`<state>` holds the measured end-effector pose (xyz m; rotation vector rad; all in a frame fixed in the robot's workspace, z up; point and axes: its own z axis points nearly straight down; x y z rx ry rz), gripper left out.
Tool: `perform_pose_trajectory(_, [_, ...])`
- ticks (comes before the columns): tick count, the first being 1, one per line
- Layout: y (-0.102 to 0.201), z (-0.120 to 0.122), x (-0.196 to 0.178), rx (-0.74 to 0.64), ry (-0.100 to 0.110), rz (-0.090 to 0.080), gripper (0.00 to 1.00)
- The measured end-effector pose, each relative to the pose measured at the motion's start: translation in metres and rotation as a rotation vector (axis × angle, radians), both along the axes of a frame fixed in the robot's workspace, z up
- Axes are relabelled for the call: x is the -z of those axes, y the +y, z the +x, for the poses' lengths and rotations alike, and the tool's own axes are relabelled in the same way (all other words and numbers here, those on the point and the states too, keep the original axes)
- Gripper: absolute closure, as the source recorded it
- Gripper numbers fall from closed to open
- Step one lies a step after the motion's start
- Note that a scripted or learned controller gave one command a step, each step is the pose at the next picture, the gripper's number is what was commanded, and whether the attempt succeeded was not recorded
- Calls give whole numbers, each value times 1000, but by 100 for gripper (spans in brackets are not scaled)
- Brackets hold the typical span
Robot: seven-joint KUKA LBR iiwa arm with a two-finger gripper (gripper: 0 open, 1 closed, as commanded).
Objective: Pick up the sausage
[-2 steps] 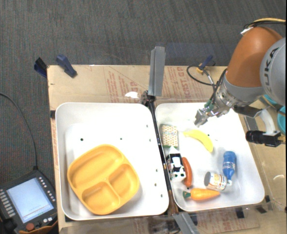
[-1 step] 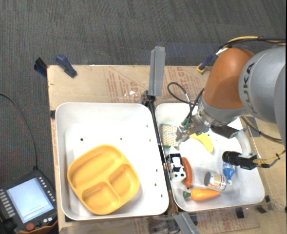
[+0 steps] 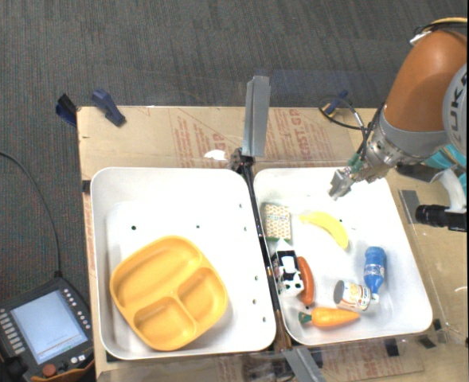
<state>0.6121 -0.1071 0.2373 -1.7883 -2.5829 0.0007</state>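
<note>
The short reddish-brown sausage lies in the right shallow white bin, near that bin's left wall, and it touches a small black-and-white cow figure on its left side, so a grasp there has little free room on that side. The small metal pincer of the grey and orange arm hangs over the upper part of the same bin, well apart from the sausage, and nothing is between its fingers; whether they are wide or narrow I cannot tell, because they are too small and blurred. Between the pincer and the sausage lies a yellow plastic banana, and beside it a checked fabric pouch. Nearer the front are an orange toy carrot, a small printed can and a blue plastic bottle (all loose, none stacked). The left white bin holds a yellow divided tray. I judge the pick is not yet begun, and the approach probably needs to come down along the sausage's free right side.
</note>
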Motion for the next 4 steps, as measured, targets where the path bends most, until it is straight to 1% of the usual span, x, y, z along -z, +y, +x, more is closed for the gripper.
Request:
perform_pose_trajectory(1, [74, -45, 52, -80, 6, 2, 100])
perform_pose_trajectory(2, [6, 5, -35, -207, -1, 0, 100])
perform_pose_trajectory(3, [41, -30, 52, -199, 4, 2, 100])
perform_pose_trajectory(4, [62, -38, 51, -653, 2, 3, 100])
